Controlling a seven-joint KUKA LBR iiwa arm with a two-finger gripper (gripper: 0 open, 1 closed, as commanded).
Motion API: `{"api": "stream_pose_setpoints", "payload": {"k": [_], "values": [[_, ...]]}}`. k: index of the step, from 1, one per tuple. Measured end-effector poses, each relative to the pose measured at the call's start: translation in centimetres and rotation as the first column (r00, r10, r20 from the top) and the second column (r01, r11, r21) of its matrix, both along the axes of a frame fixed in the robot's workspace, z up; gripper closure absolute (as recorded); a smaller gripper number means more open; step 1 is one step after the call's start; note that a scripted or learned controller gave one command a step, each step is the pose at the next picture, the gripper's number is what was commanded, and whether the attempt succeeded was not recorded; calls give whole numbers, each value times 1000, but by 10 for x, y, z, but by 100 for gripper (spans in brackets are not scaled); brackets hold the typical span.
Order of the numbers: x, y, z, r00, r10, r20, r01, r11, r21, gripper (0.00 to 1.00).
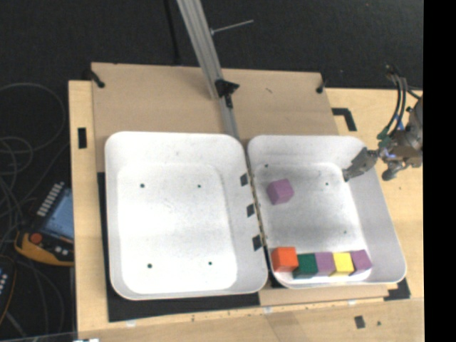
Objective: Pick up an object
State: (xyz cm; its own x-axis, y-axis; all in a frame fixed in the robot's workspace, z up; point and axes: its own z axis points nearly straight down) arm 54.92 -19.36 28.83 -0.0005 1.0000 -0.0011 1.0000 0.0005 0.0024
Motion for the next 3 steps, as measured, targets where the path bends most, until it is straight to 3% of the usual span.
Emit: {"api": "stream_pose_setpoints", "payload": {"k": [1, 2, 3], "values": [[99, 33, -175, 1000, 3, -6, -3, 1000, 1, 0], [61, 106, -192, 1000, 5, -3, -5, 1000, 0, 0], [33, 102, -191, 1000, -1, -3, 1, 1000, 0, 0]]}}
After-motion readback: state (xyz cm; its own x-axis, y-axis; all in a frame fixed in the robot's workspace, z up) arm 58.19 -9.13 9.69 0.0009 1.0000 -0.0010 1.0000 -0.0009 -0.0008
